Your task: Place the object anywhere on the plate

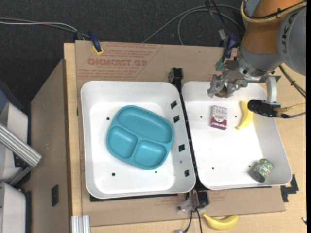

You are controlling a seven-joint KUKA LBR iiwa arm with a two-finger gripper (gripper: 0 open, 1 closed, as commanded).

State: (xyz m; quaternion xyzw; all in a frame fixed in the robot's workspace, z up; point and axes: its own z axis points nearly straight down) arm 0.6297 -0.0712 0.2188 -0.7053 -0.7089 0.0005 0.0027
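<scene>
Hovering my jaws (222, 88) over the right bin's (272, 144) far edge; their state I cannot tell. The small box (219, 117) is lying just below them, apart, seemingly untouched.

The arm (272, 28) is cut off by the frame's right and top edges above the right bin (279, 144). The small box's (219, 117) print beside the banana (244, 116) is too small to read.

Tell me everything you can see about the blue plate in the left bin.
The turquoise, rounded-rectangle plastic-looking plate has a raised rim and three compartments: one large at the far side, two smaller at the near side. It lies flat, turned slightly askew, near the middle of the left white bin, resting on its floor. All three compartments look bare. It touches neither the bin's walls nor any other object.
</scene>
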